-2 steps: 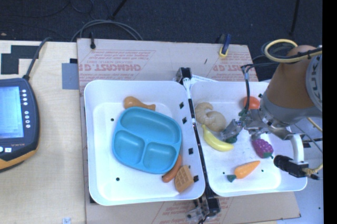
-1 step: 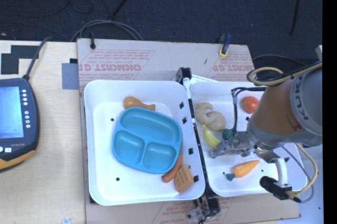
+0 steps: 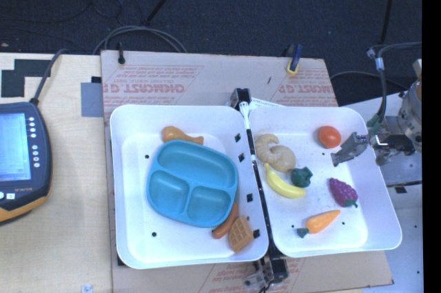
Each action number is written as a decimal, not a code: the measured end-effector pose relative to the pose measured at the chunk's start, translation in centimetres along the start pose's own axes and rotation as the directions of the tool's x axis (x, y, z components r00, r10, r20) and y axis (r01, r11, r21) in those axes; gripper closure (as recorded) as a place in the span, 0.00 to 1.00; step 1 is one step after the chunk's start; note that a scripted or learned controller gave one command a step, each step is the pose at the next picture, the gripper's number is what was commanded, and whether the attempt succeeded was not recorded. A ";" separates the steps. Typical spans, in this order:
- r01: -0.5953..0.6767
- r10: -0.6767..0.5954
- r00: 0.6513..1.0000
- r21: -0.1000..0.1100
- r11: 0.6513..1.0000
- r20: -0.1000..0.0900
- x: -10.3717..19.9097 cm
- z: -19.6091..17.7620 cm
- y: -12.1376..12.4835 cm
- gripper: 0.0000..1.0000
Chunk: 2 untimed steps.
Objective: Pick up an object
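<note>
Pendant (image 3: 17, 154): lying on the bench well to the left of the gripper (image 3: 350, 149), its screen glowing blue.
Left bin (image 3: 131, 147): sitting far left of the gripper, touching the right bin along the middle divider.
Blue tray (image 3: 192, 183): a sectioned plate lying in the left bin, taking up most of its floor.
Drumstick (image 3: 180, 136): peeking out from behind the tray's upper edge, well left of the gripper.
Sausage (image 3: 224, 223): lying at the tray's lower right edge, left of and below the gripper.
Waffle (image 3: 240, 234): resting just beside the sausage, near the left bin's lower right corner.
Right bin (image 3: 375, 226): holding the toy foods, with the gripper hanging over its upper right part.
Croissant (image 3: 275, 152): lying to the left of the gripper, near the divider.
Banana (image 3: 284, 184): curving just below the croissant, left of and below the gripper.
Broccoli (image 3: 301, 177): touching the banana's upper right side, left of and slightly below the gripper.
Carrot (image 3: 320, 222): lying well below the gripper, its green end pointing left.
Tomato (image 3: 329, 136): sitting just beside the gripper, up and to its left, apart from it.
Gripper: reaching in from the right; I cannot tell its state from this slant, and nothing is showing as held.
Grapes (image 3: 342, 192): lying below the gripper, near it.
</note>
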State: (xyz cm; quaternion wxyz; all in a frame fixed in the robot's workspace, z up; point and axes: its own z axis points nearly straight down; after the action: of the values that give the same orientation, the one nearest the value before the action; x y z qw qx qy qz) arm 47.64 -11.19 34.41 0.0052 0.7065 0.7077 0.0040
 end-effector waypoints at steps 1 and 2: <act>-0.002 0.002 1.000 0.026 1.000 -0.005 1.0 20.6 -0.6 0.00; -0.003 0.003 1.000 0.017 1.000 -0.003 -1.6 25.9 -0.5 0.00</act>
State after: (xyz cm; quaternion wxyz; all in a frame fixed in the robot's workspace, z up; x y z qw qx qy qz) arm 47.50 -12.80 8.48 -0.0019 0.7076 0.7066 -0.0010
